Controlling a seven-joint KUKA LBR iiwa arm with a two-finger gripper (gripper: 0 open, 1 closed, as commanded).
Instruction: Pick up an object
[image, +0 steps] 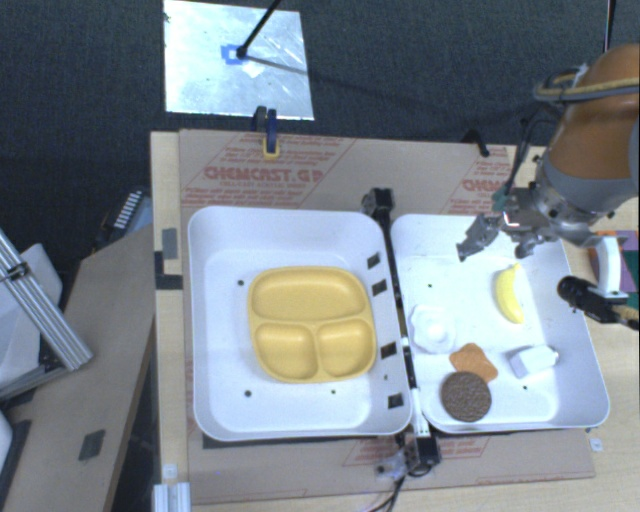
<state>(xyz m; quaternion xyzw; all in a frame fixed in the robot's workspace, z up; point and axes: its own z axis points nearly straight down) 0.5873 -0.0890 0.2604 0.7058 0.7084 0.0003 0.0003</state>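
The right bin (570, 400) holds several objects. A yellow banana (509, 295) lies toward its back right. A white rounded piece (432, 328) sits by the left wall, with an orange cookie-shaped piece (472, 360) and a dark brown disc (466, 396) in front of it. A small white block (533, 360) rests at the right. My gripper (500, 242) hovers over the back of this bin, just above and left of the banana. Its fingers (474, 241) are spread open, and nothing is between them.
The left bin (215, 300) holds a yellow three-compartment tray (305, 322). A black divider with clips (390, 300) runs between the bins. The arm's grey and orange body (595, 140) stands over the back right corner. Cardboard lies under both bins.
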